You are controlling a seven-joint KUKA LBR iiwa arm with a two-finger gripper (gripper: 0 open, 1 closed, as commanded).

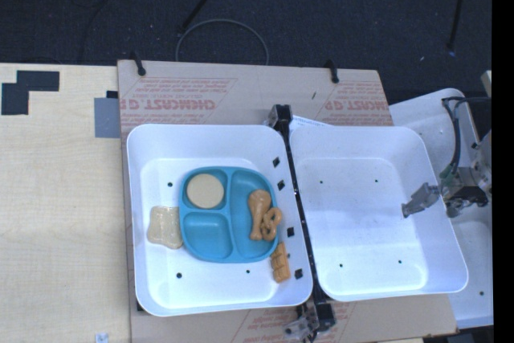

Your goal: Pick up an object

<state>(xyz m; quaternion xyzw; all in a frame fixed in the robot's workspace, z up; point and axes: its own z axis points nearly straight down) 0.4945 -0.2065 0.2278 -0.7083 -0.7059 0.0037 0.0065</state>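
In the left bin (152,173), a blue divided tray (221,241) holds a round cracker (204,190) and a knobbly tan pretzel piece (263,214), its long axis running near-to-far. The tool (434,197) hangs over the right bin's (361,285) right edge; whether it is open, I cannot tell.

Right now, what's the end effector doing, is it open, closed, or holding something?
End effector: at the right bin's right edge, nothing visibly held; open or closed cannot be told.
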